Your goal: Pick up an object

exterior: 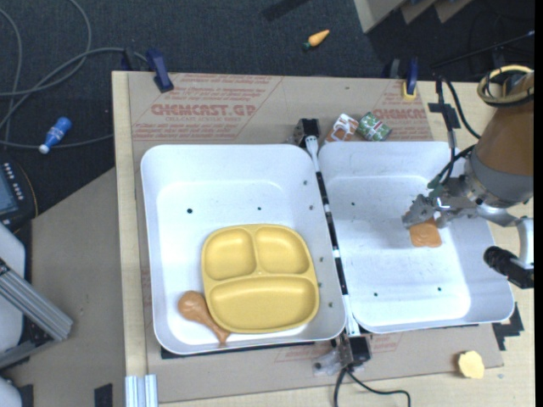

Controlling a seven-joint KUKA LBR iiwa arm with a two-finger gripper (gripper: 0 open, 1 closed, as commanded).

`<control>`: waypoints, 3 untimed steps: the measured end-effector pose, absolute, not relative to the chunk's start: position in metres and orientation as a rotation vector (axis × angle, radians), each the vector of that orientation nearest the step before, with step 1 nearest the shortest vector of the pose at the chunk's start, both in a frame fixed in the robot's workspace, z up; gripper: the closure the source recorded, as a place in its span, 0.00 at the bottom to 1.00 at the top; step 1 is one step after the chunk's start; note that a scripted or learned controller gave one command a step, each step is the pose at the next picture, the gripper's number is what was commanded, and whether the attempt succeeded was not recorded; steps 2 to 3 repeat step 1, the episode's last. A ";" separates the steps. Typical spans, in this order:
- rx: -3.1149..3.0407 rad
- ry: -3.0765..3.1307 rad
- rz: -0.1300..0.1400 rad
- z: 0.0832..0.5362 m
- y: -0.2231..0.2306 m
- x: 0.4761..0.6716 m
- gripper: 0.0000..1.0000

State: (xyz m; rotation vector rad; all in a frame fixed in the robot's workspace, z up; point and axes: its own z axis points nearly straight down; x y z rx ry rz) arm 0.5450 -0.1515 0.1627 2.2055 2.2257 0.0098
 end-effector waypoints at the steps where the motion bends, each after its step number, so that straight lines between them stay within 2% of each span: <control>1: 2.207 2.229 0.010 0.187 -0.082 0.610 1.00; 3: 2.207 2.229 0.010 0.187 -0.082 0.610 1.00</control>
